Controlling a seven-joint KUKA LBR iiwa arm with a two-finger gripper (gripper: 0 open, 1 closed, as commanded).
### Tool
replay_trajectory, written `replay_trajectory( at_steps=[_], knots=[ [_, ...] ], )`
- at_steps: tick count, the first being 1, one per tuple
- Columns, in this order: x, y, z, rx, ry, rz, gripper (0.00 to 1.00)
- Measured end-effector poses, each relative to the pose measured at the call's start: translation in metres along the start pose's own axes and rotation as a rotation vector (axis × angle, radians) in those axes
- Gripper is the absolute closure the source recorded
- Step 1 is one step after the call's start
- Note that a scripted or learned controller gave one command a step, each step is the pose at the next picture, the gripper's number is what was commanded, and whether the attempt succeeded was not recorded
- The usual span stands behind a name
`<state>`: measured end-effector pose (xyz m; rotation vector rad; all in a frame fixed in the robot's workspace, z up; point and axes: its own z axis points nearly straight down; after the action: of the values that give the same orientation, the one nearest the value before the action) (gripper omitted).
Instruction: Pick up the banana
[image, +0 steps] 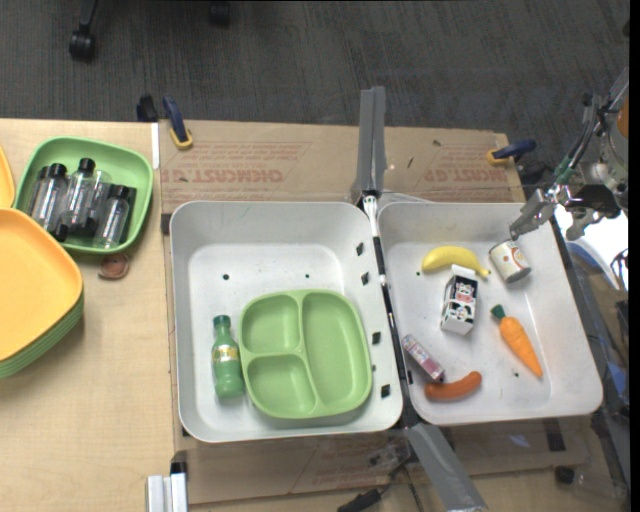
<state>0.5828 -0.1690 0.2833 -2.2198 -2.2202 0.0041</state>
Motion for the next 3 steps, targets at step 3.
replay_trajectory(
  at_steps=[3],
  knots=[
    [0.047,0.038,0.043,0.002,0.0,0.291,1.0]
  ],
)
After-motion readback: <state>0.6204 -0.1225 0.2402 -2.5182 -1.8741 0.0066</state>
